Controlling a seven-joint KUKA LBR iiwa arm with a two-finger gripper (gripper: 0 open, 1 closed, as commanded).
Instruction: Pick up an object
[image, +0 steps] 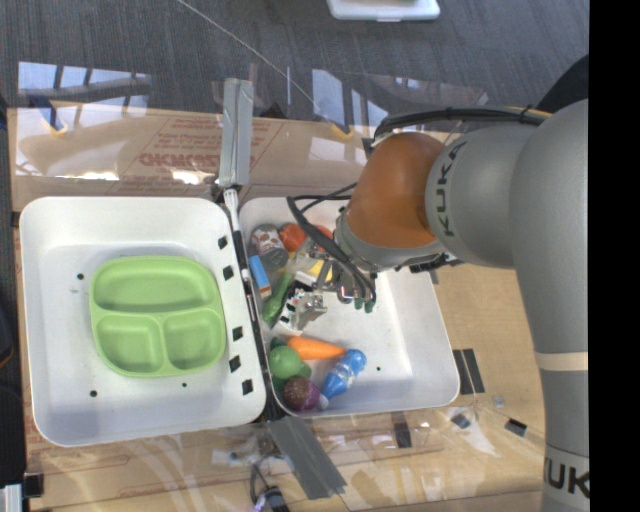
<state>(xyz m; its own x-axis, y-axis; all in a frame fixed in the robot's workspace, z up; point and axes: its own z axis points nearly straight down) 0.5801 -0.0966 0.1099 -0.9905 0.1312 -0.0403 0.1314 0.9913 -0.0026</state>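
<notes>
My gripper (305, 303) hangs low over the left part of the right bin (425, 340), under the orange wrist band, among a heap of small toys. Right around it lie a green pod-shaped piece (277, 297), a blue block (260, 272) and a yellow piece (318, 268). An orange carrot (316, 349), a green ball (288, 362), a blue bottle (341, 373) and a dark purple ball (299, 393) rest nearer the front. A grey-brown round toy (267, 240) and an orange piece (291, 236) lie at the back. The wrist hides much of the fingers.
The left bin (50, 300) holds a green three-compartment tray (157, 314). A divider with black clips (243, 300) runs between the two bins. Bare white floor shows in the right half of the right bin. Cardboard lies behind the bins.
</notes>
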